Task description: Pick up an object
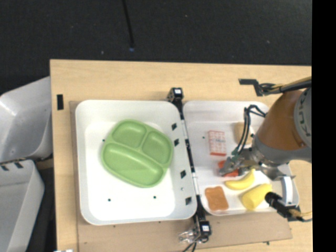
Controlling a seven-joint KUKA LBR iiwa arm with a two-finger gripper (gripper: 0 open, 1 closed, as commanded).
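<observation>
On the wooden bench (63,156), the left bin (84,193) holds a green divided plate (137,152) lying flat. The right bin (202,112) carries a pink-and-white packet (216,142), a brown bread-like slab (216,198), a banana (240,181) and a yellow block (255,196). The pincer (231,167) is low in this bin, just above the banana and beside a small reddish item; whether it is spread or pinching anything I cannot tell. This looks like the reach-and-grasp step; next, a firm close and a straight lift.
</observation>
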